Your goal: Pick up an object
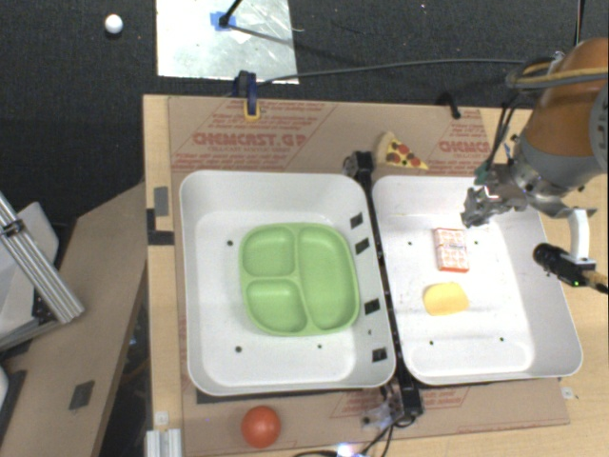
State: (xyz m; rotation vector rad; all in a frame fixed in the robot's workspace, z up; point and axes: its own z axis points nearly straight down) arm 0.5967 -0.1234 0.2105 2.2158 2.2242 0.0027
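Hovering my claw [479, 205] over the right bin [533, 350], just up from the small red-and-white packet [451, 249] with the yellow block [445, 299] beyond it (both loose, easy targets), I cannot tell its finger state

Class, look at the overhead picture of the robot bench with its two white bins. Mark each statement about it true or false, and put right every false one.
1. The green divided plate lies in the left bin. True.
2. The yellow object lies in the same bin as the plate. False: it lies in the right bin.
3. The small red and white box lies in the right bin, farther from the camera than the yellow object. True.
4. The gripper holds the yellow object. False: it hangs above the right bin's far part, apart from that object.
5. The orange-red ball lies on the plate. False: it lies outside the bins, near the front edge.
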